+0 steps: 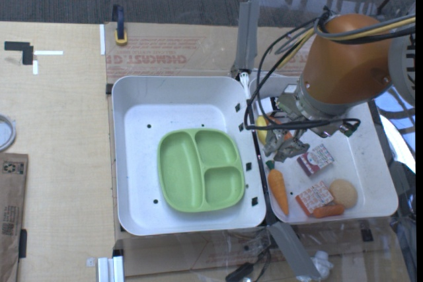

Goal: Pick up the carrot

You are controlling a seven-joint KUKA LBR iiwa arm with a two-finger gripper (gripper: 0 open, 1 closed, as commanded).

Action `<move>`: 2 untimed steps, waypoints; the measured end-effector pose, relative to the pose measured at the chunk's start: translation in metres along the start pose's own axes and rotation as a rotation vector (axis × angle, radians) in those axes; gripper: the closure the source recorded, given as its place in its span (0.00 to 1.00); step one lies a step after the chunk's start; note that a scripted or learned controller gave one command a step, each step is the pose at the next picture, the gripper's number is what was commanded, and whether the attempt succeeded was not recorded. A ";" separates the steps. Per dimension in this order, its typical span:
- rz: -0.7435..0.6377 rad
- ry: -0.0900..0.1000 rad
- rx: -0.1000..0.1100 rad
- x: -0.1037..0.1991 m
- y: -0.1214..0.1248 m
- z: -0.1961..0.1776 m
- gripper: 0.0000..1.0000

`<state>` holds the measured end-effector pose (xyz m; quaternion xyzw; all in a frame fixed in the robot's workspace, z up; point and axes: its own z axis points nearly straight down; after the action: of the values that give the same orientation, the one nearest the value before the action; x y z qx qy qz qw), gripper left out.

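The carrot lies in the right bin, close to the bin's left wall, with its thick orange end toward the back and its tip toward the front. My gripper hangs low over the bin just behind the carrot's thick end, under the arm's big orange band. The carrot rests on the bin floor, apart from the gripper.
A green three-part plate sits in the left bin. Near the carrot lie two red-and-white packets, a tan bread roll, an orange sausage-like piece and a yellow item by the gripper.
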<state>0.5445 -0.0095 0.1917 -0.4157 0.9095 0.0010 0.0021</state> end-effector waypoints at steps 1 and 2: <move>-0.151 0.003 -0.002 0.012 0.066 0.000 1.00; -0.746 0.000 -0.004 -0.004 0.059 0.001 1.00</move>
<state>0.5025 0.0320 0.1909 -0.7187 0.6953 0.0017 0.0014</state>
